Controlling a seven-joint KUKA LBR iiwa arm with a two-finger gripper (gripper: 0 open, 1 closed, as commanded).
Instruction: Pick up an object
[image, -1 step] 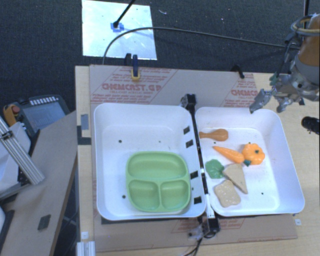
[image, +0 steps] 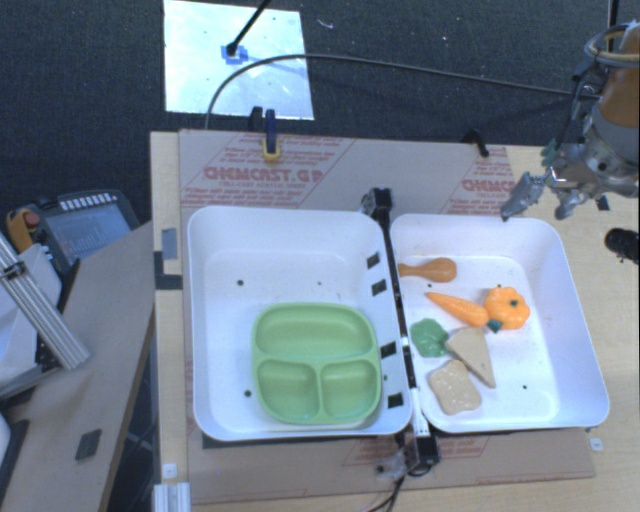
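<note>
Nearest the camera, the left bin (image: 210, 250) is holding a green divided plate (image: 316, 362) with three compartments, sitting toward its near right corner. Beside it, the right bin (image: 560, 300) is carrying the toy food: a tan cracker (image: 454, 387) is lying closest, touching a beige wedge (image: 472, 354) that is leaning over a green leaf piece (image: 428, 336). Just beyond them an orange carrot (image: 456, 307) is lying at a slant with its thick end touching a small orange pumpkin (image: 507, 307), and farther back a tan drumstick (image: 430, 269) is resting near the divider between the bins.

Behind the bins, a board (image: 330, 165) is showing red lettering that seems to read "CHEMCAST GP", printed once at the left and again, partly covered, at the right. A yellow clamp (image: 270, 140) is gripping its far edge.

At the far right, the gripper (image: 546, 190) is hanging above and just outside the right bin's back corner, well apart from every item. Its two fingers are standing spread, with nothing between them. The arm's wrist is rising out of the top right.
</note>
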